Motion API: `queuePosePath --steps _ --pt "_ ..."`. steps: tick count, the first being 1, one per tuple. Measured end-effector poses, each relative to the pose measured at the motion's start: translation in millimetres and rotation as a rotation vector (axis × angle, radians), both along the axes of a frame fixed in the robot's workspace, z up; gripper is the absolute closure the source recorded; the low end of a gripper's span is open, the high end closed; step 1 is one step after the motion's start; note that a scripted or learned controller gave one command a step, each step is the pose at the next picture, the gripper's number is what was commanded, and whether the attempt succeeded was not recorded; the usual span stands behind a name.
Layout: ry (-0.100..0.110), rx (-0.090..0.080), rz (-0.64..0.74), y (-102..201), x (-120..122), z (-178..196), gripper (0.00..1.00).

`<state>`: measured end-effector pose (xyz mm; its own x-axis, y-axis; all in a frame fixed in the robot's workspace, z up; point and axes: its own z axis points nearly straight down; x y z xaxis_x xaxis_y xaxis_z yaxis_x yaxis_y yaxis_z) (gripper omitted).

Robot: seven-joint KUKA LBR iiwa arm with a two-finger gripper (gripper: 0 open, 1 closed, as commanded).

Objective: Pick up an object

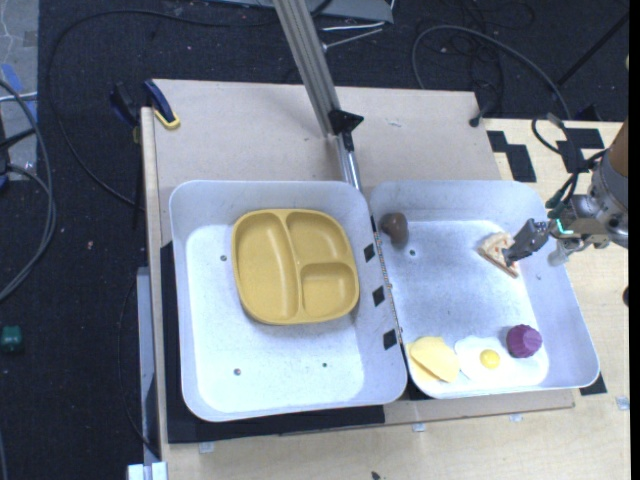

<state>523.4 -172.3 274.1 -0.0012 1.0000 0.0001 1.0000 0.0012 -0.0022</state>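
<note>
My gripper (541,243) hangs over the right edge of the right bin (450,278), reaching in from the right. It looks open, with nothing between its fingers. One dark fingertip (522,241) lies right beside a tan toast-like wedge (496,250) near the bin's far right side. A brown round lump (394,227) sits at the bin's far left corner. Along the near edge lie a yellow slab (432,358), a fried egg (482,356) and a purple ball-like piece (523,341).
The left bin (200,368) holds a yellow divided plate (296,265). A metal pole (312,53) slants down to the gap between the bins. Black clips (379,293) line the shared rim. Cables lie on the dark floor around the bench.
</note>
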Motion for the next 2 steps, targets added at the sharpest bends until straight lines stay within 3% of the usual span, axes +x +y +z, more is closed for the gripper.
queuePosePath --steps 1,2 --pt "-0.002 0.0 0.0 0.0 0.5 0.7 0.0" --pt "0.004 0.002 -0.002 1.7 -0.1 -63.7 0.0"
